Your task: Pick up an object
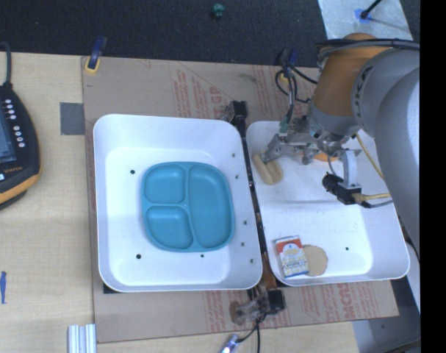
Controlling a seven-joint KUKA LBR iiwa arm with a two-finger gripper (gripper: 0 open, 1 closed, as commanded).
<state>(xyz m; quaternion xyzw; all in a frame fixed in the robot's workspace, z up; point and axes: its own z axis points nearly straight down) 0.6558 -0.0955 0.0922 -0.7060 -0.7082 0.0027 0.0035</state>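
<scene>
Tan, bun-like oblong object (pixel 268 169) lies at the upper left corner of the right white plastic bin (pixel 355 259), just beside the fingers (pixel 275 151) of the grey arm's gripper. Whether they are spread or closed on it I cannot tell. Nothing looks lifted yet, so the pick seems at its approach stage. A small red-and-white packet (pixel 290 256) lies near the front wall.
</scene>
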